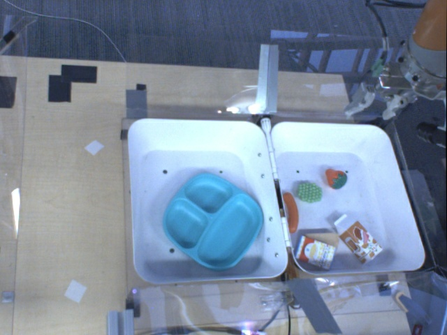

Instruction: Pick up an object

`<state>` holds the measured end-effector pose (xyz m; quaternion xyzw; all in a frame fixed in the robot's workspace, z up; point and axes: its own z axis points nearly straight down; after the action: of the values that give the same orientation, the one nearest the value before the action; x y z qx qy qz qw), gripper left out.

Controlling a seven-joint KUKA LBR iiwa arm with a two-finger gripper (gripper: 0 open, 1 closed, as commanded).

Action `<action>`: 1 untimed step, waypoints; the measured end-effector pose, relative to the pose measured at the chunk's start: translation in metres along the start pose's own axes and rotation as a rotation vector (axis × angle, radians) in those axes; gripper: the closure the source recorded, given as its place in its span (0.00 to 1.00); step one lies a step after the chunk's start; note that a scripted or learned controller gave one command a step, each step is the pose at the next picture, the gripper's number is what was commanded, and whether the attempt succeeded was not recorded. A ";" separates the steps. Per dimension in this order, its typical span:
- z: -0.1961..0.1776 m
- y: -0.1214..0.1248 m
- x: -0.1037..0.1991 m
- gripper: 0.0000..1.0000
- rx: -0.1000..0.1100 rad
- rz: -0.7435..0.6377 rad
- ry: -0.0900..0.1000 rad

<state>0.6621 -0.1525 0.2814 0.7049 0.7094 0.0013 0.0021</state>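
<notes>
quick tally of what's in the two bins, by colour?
Blue: 1, divided plate, left bin
Green: 1, bumpy ball
Orange: 1, long piece by the divider
Red-orange with green: 1, small toy
Printed cartons: 2, and
Total: 6; five in the right bin

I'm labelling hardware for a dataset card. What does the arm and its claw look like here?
The arm enters at the upper right: an orange band with grey above it at the frame's corner. Below it sits a pale grey wrist with small green marks, ending in a claw with light, whitish fingers. A black cable loops beside the wrist.
</notes>
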 end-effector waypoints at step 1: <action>0.117 -0.073 -0.025 0.00 0.003 0.057 0.001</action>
<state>0.5898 -0.1776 0.1643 0.7247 0.6890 0.0006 0.0007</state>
